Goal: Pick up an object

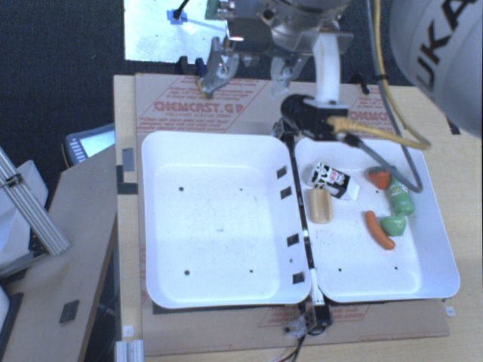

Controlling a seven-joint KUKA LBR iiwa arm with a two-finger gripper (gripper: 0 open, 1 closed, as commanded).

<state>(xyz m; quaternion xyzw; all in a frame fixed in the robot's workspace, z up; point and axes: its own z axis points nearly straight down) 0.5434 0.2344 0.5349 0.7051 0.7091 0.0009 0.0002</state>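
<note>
Right bin point(362, 271): box point(330, 178) beside tan block point(321, 206)

Pale wooden bench point(127, 225), viewed from above at a slant. Lying flat on it, a brown cardboard sheet point(196, 108) printed with red lettering. Resting on that sheet, two shallow white bins, left bin point(219, 225) and right bin point(362, 270), side by side and touching along their inner rims.

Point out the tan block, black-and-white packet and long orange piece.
tan block point(321, 205), camera view, middle of its top.
black-and-white packet point(330, 178), camera view, centre of printed face.
long orange piece point(379, 231), camera view, middle of its length.
</note>
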